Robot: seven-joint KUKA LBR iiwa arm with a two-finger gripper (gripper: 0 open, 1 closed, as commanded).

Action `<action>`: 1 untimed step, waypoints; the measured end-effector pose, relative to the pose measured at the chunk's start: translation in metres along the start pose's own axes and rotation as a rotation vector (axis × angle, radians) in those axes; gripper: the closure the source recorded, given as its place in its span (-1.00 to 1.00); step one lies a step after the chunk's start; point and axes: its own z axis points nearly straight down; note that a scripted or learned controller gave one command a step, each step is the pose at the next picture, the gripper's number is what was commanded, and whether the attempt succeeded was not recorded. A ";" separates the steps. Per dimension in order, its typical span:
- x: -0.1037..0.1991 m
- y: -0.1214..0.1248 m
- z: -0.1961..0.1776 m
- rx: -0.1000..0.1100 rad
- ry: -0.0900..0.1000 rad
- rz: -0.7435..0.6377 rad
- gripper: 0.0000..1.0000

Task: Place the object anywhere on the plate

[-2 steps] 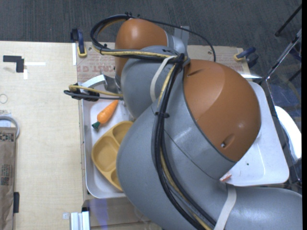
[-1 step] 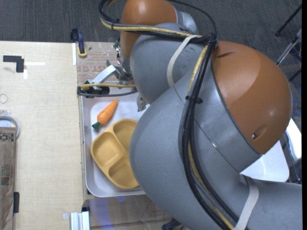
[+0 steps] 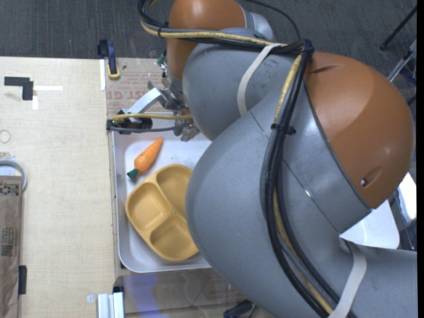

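An orange toy carrot (image 3: 150, 154) with a green stem end lies in the white bin (image 3: 122, 197), its tip pointing up and to the right. Just below it, apart from it by a small gap, rests a yellow divided plate (image 3: 162, 212) with several compartments; nothing lies on the part of the plate that I can see. My gripper (image 3: 180, 120) hangs at the bin's far edge, above and to the right of the carrot, and nothing shows in it. The big grey arm hides the right part of the plate and of the bin.
The arm with its orange bands (image 3: 351, 124) covers the whole right side. A pale wooden bench top (image 3: 59, 177) lies left of the bin, with a brown bag (image 3: 9, 244) at its left edge. A printed cardboard sheet (image 3: 129, 85) sits beyond the bin.
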 end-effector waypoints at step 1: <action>-0.013 -0.005 0.055 0.004 0.006 0.280 1.00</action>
